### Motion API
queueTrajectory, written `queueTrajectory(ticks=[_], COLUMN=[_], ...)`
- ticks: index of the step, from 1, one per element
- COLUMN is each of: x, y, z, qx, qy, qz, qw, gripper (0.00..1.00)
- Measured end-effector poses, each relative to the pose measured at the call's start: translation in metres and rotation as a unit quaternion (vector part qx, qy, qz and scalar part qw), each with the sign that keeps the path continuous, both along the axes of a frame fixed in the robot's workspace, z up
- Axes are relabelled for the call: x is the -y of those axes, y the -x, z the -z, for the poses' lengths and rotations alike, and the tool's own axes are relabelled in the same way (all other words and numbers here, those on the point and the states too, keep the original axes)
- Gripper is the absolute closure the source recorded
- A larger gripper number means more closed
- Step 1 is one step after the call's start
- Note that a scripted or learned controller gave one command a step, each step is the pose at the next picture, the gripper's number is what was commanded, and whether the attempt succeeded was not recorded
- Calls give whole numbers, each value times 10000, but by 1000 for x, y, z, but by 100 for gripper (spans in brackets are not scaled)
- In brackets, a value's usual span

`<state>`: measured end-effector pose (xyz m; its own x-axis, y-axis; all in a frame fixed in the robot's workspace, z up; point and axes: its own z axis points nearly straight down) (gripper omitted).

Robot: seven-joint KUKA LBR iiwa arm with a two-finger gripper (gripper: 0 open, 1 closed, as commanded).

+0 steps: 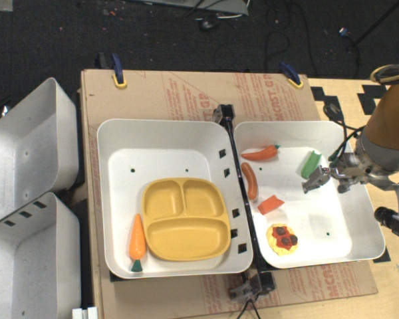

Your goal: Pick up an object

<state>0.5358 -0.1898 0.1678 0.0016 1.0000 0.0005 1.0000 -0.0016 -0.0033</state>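
The right bin [359,244] holds a green block [310,163], a red chili pepper [261,153], a brown sausage [250,180], a small orange-red wedge [270,204] and a yellow round piece with red and dark toppings [282,238]. My gripper [327,176] hangs over the right side of this bin, just right of and slightly below the green block, close to it. I see nothing held in it. The grey arm with its orange band [390,121] comes in from the right edge.
The left bin [113,198] carries a yellow divided plate [186,218] and an orange carrot [137,238] beside it on the left. A black divider [239,198] runs between the bins. Two white tubs [26,198] stand off the bench at the left.
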Motion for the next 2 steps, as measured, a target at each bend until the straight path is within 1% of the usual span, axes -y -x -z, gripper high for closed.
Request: queueTrajectory(ticks=[1,2], x=[3,3], y=[-7,-8], z=[47,35], qx=[-1,17], qy=[0,4], qz=[-5,-4], qw=[10000,10000], gripper=[0,100])
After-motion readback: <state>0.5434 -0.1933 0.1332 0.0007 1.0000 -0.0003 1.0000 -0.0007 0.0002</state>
